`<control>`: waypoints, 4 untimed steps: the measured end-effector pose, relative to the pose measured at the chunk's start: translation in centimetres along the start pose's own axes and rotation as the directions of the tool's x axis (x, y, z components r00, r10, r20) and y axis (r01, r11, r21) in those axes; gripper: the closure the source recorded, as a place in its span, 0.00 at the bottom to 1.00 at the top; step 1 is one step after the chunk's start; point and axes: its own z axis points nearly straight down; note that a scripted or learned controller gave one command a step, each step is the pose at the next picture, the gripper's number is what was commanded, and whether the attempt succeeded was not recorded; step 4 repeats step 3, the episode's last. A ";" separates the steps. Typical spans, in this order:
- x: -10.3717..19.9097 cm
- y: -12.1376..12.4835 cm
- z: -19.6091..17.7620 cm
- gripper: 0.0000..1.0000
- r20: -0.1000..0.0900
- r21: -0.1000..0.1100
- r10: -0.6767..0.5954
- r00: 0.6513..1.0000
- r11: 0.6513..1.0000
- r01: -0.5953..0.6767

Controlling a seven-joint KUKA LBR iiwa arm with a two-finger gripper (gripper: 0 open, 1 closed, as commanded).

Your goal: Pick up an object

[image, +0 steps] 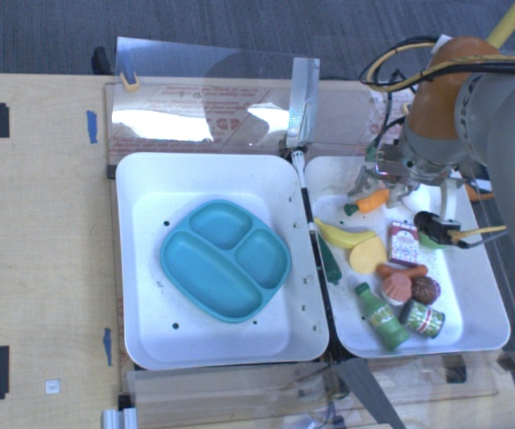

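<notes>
1. The arm (472, 96) reaches into the right bin (485, 315) from the far right corner, with the pincer (384, 179) low over the bin's far end
2. The carrot (368, 203) lies touching or just below the pincer tips, toward the near-left of them; its long axis runs left-right with a slight tilt, green end pointing left
3. Pincer state: cannot tell whether it is released or clenched, and no object shows clearly between it
4. Relative to the carrot, the banana (342, 234) lies just nearer the camera, the red carton (403, 243) nearer and to the right, the green bottle (382, 315) well nearer
5. Judgement: the carrot is the nearest target; a short descent with the closing direction across its long axis would suit
6. The left bin (141, 186) holds a blue divided plate (225, 258)
</notes>
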 end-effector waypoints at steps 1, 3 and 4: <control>-0.5 0.7 1.3 1.00 -0.006 0.009 -0.005 1.000 1.000 0.005; 5.0 0.4 -9.1 1.00 0.001 -0.014 -0.007 1.000 1.000 0.007; 5.0 0.4 -9.1 1.00 0.001 -0.014 -0.007 1.000 1.000 0.007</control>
